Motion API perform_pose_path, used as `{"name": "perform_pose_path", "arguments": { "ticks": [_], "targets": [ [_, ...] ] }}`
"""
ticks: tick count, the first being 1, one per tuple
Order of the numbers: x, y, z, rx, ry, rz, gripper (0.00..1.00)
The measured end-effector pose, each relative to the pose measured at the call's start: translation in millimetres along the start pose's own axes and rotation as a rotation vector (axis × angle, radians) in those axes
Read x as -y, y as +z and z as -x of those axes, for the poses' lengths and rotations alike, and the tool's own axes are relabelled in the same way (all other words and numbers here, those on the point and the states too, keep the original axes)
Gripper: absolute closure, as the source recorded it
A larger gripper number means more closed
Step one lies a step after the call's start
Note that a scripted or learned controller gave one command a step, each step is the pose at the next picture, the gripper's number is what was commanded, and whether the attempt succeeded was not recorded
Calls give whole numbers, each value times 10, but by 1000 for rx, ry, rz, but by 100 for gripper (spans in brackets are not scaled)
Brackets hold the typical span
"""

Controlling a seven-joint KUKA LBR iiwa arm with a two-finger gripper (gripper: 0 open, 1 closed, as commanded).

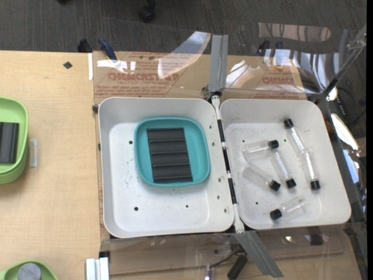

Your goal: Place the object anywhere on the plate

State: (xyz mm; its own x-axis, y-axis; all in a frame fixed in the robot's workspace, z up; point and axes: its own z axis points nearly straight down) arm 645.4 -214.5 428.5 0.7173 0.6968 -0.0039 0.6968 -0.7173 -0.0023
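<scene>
Far left of the teal plate (201, 159), at the edge of the wooden bench (52, 214): a green dish (16, 114) bearing a dark block (8, 143). Around the teal plate, the left white bin (116, 212). Flat on the plate's middle, a dark ridged block (169, 154). Right of the plate, past the divide, the right white bin (332, 212). Scattered on its floor, well apart from the plate, several clear tubes with black caps (296, 137), all lying down, some just beside one another.
</scene>
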Motion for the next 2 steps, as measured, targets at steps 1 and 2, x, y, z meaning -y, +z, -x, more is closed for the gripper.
{"name": "perform_pose_path", "arguments": {
  "ticks": [1,2],
  "targets": [
    [-36,-113,-61,-1,144,0,0],
    [-86,-113,2,-1,276,-1,0]
  ]
}}
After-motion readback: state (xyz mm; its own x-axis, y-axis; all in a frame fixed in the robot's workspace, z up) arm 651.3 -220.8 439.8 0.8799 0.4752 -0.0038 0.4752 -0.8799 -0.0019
